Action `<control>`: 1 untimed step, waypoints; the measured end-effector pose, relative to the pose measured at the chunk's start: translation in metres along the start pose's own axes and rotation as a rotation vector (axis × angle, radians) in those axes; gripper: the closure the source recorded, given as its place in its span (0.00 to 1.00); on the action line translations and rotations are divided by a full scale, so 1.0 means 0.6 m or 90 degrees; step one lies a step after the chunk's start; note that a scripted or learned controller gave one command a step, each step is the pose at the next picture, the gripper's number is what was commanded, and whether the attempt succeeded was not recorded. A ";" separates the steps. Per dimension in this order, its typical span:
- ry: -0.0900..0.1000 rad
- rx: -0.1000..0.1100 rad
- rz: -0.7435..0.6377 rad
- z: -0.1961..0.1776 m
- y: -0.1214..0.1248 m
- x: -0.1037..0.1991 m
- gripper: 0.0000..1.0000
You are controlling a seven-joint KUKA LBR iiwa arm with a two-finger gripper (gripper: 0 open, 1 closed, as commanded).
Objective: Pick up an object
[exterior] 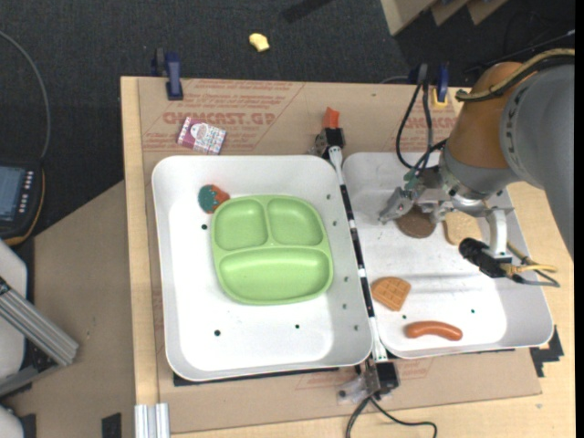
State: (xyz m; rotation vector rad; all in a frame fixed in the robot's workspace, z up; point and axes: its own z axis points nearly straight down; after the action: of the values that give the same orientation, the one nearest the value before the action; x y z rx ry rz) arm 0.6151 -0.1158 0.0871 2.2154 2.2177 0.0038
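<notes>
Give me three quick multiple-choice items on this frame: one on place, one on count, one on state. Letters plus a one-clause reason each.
1. Where does the green three-compartment plastic plate lie?
A. In the left white bin
B. In the right white bin
C. On the cardboard outside both bins

2. How many compartments does that plate have?
A. Two
B. Three
C. Five

3. What is the state of the orange-red toy sausage?
A. Held up by the gripper
B. Lying on the plate
C. Lying loose on the floor of the right white bin

Answers:
1. A, the plate sits inside the left white bin, beside a small round green and red toy.
2. B, two small sections sit above one wide one.
3. C, it rests near the front edge of the right white bin, by the tan waffle-shaped toy, apart from the gripper.
</notes>
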 end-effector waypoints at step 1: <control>-0.001 -0.006 0.000 -0.023 0.004 -0.001 1.00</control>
State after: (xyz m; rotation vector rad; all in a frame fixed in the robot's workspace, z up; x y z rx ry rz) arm 0.6175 -0.1163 0.1007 2.2101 2.2115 0.0127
